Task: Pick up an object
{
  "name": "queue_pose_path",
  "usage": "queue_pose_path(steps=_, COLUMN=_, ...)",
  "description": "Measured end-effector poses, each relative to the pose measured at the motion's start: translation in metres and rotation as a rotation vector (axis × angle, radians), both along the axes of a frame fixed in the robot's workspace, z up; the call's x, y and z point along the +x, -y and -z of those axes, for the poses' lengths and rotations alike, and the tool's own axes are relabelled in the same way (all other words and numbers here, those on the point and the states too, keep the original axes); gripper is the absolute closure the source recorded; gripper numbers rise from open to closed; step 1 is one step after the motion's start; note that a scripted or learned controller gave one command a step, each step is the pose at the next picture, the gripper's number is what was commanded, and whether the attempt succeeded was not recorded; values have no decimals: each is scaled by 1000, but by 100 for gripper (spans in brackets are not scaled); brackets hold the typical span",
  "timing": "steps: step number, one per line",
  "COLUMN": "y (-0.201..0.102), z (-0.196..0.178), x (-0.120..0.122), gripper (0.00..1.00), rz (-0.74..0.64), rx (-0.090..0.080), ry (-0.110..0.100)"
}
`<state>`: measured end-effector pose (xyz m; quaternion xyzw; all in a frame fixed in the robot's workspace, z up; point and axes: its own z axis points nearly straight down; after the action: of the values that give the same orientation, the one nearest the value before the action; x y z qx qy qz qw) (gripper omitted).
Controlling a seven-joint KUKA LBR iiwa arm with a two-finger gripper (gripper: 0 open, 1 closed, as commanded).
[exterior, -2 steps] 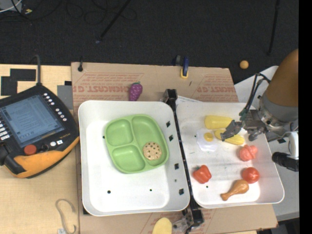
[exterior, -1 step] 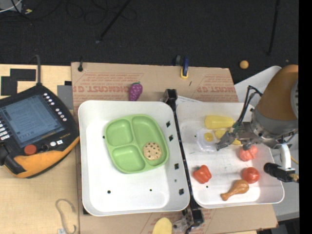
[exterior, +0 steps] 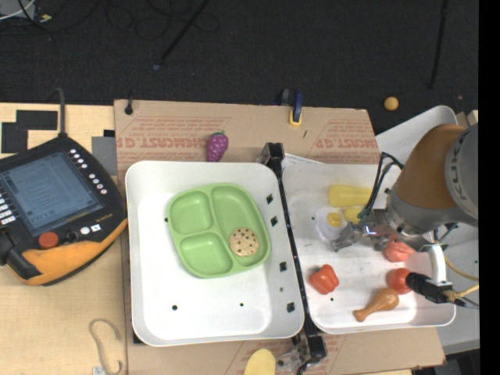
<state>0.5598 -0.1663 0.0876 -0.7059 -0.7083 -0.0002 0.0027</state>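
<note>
Two shallow white bins sit side by side on a cardboard-covered bench. The left bin (exterior: 156,287) holds a green divided plate (exterior: 215,229), tilted slightly in plan, with a speckled cookie (exterior: 244,242) lying in its right-hand compartment. The right bin (exterior: 344,319) carries the loose items: a yellow block (exterior: 348,194) toward the far side, a red pepper (exterior: 323,278) near the dividing rim, a tan drumstick (exterior: 377,304) close to the near edge, a pinkish piece (exterior: 399,250) and a red piece (exterior: 398,278) farther right.

The arm (exterior: 437,182) enters from the right, its orange band above the wrist plainly seen. The gripper (exterior: 350,231) is low over the middle of the right bin, just beside a small pale round object with a yellow centre (exterior: 331,220) (possibly a toy egg; too small to be sure). Whether the tool is spread or closed cannot be told from here, nor whether it touches anything.

Outside the bins: a purple item (exterior: 217,145) rests on the cardboard behind the left bin, a yellow object (exterior: 261,361) lies at the near edge, and a teach pendant (exterior: 55,201) with a screen sits on the bench at far left.
</note>
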Motion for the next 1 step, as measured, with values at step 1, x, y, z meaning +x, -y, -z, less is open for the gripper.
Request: queue_pose_path(steps=1, y=2, z=-12, x=-1, gripper=100, rz=5, rx=-1, ry=-1)
